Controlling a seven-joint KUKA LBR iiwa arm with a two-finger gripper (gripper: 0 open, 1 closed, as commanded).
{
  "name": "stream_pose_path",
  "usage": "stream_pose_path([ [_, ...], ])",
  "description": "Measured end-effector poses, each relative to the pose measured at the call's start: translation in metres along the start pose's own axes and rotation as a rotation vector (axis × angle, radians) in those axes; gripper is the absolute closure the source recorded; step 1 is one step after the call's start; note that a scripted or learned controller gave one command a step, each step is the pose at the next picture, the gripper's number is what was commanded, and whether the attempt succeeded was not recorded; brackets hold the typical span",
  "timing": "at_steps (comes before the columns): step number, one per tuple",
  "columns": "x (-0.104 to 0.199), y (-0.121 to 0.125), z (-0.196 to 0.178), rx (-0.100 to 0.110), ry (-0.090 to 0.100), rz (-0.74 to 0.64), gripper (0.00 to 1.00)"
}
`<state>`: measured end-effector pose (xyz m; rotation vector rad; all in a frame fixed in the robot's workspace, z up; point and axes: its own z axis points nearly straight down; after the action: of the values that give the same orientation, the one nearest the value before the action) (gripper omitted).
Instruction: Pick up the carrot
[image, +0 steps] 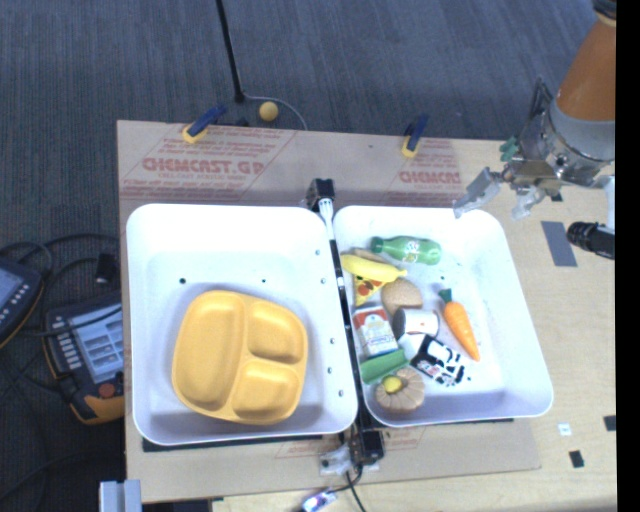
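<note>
So the small orange toy carrot with the green leafy top (458, 326) is lying flat in the right-hand shallow white plastic bin (520, 330), over toward its right side, green end pointing up-left and the tip pointing down-right. My guess is it's a light, stiff plastic play-food piece, probably a bit slick and tapered, so I'd grab it across the thick upper part of the body just below the leaves, not the skinny tip where it'd likely squirt out. There's bare bin floor on its right, which helps. On its left it's crowded: a white rounded block (420, 322) just beside it, a brown bread-roll-looking piece (401, 295) above that, and a black-and-white patterned toy (438, 360) near the tip. Further out there's a green bottle (405, 248), a yellow banana (370, 268) and a round tan pastry thing (398, 391). The left white bin (150, 250) holds a yellow divided plastic tray (240, 355). The end effector (505, 190) sits up past the right bin's far corner over the cardboard-covered surface (330, 150), well apart from the carrot, fingers spread and gripping nothing.
</note>
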<state>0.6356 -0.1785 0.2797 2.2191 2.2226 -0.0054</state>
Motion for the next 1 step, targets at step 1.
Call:
stream_pose_path([
  [1,0.0119,-0.0465,0.1733,-0.012,-0.003,-0.315,0.00],
])
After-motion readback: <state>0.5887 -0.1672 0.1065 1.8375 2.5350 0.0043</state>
